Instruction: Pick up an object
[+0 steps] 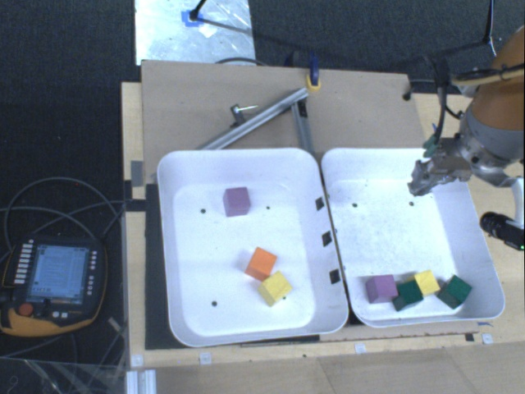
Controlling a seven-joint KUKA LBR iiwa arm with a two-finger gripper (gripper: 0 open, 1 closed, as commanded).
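Bins: two (176, 220) (476, 236). Blocks: seven (purple two, yellow two, green two, orange one).

Single fixed camera overhead, slanted down, both bins (246, 164) framed.

Two bins (246, 167) looked like smooth, slightly glossy white plastic. The blocks (236, 201) inside appeared matt and painted. The surface (361, 105) looked like plain brown board. A metal bar (250, 121) shone dully. Foil-like sheet (193, 19) glinted on dark carpet (57, 97).
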